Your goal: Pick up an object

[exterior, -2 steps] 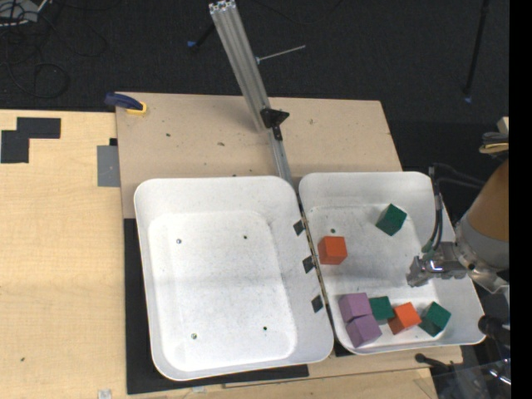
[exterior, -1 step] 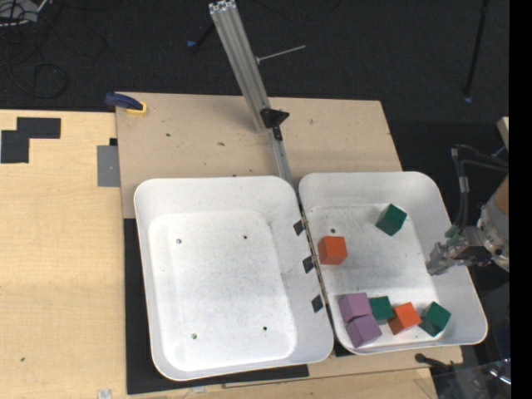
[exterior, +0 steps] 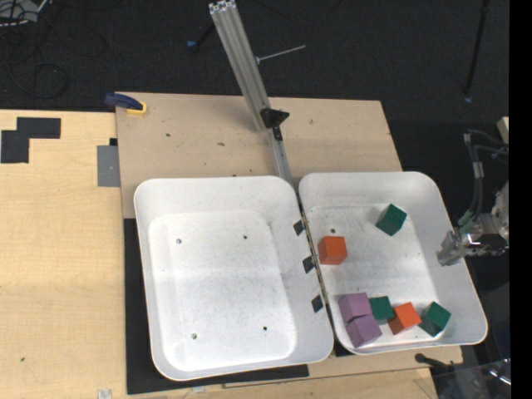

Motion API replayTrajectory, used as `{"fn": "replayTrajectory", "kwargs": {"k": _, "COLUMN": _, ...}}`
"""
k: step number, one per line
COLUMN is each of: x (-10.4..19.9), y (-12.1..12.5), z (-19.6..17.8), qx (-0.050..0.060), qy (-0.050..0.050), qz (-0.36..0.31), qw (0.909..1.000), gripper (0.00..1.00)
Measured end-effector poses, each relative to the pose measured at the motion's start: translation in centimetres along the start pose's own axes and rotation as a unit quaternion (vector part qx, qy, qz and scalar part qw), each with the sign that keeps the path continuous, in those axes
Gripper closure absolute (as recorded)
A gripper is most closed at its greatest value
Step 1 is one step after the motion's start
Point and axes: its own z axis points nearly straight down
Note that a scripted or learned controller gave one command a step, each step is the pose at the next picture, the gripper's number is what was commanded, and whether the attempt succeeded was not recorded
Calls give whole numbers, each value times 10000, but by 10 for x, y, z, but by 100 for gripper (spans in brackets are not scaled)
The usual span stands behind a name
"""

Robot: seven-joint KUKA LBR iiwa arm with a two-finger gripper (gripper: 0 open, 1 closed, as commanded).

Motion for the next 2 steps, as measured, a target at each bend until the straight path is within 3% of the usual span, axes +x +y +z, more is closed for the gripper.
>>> {"fn": "replayTrajectory", "kwargs": {"k": 2, "x": 117, "y": 16, "z": 16, "qx": 33, "qy": 21, "qz": -16, "qw": 10000, "gripper": 100}}
